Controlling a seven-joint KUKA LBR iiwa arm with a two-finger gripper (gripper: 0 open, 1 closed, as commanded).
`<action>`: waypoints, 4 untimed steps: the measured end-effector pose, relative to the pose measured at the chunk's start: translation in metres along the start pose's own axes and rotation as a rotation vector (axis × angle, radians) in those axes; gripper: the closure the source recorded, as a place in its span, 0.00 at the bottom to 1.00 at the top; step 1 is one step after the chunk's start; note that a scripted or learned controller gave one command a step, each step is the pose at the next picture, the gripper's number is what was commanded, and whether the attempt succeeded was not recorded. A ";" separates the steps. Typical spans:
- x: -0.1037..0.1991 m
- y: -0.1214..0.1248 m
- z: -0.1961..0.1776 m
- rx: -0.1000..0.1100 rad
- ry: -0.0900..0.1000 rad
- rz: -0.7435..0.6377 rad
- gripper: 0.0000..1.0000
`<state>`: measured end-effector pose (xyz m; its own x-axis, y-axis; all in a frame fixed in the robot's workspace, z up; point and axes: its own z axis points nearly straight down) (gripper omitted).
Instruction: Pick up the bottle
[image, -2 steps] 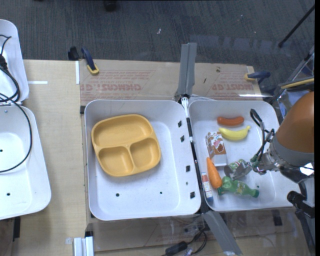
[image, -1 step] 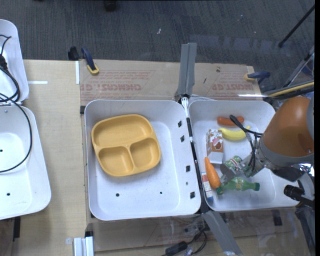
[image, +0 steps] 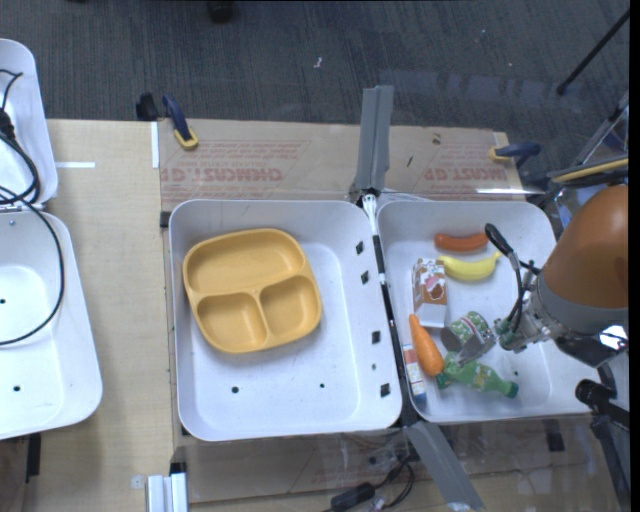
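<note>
Though label unreadable, green bottle (image: 480, 378)

A dark grey carpeted floor (image: 420, 45) runs across the top, beyond a bench topped with a brown cardboard sheet (image: 265, 160) printed with reddish lettering (reversed from this angle). Blue clamps (image: 178, 122) pin the sheet at its far corners. A pale wooden tabletop (image: 100, 170) shows at left, beside a white moulded tub (image: 30, 330) with black cables
</note>
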<state>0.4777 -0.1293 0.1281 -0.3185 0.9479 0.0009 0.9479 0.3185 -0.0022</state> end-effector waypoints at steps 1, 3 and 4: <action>0.001 -0.001 0.040 0.003 0.003 -0.220 0.00; -0.008 -0.002 -0.034 -0.002 -0.001 -0.748 0.00; 0.019 0.023 0.020 -0.035 -0.048 -0.842 0.00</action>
<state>0.4934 -0.1039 0.1084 -0.9180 0.3929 -0.0541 0.3929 0.9195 0.0114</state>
